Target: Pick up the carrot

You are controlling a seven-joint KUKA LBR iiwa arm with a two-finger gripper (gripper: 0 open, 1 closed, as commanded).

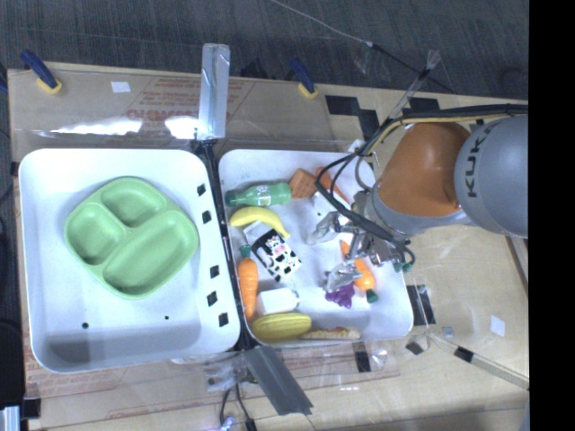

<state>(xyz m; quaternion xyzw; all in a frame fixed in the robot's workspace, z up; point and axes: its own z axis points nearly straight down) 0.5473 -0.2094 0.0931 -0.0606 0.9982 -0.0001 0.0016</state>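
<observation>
From above we see two white bins side by side. The left bin (54,241) holds a green divided plate (132,234), lying flat toward the bin's upper middle, with bare white floor around it, widest along the lower edge.

The right bin (269,162) is crowded. A green bottle (260,194) lies on its side near the upper left, with a banana (259,219) just below it. Under the banana sits a black-and-white spotted toy (277,255). The carrot (247,281) lies lengthwise along the bin's left wall, green top upward, just beside the spotted toy and touching a white block (277,301) at its lower end. A yellow lemon-like fruit (280,327) rests against the bottom wall. An orange cracker-like piece (304,183) sits near the upper middle. Toward the right lie a purple item (339,293) and a small orange piece (364,279).

The arm (490,182) comes in from the right, its orange band (422,178) above the right bin's right half. The gripper (352,257) hangs over the purple and orange items, well apart from the carrot. Cables and glare hide the jaws, so we cannot tell whether they are released or clenched.

The carrot is hemmed by the wall on one side and by the toy and block on the other; the bin's middle has some bare floor.
</observation>
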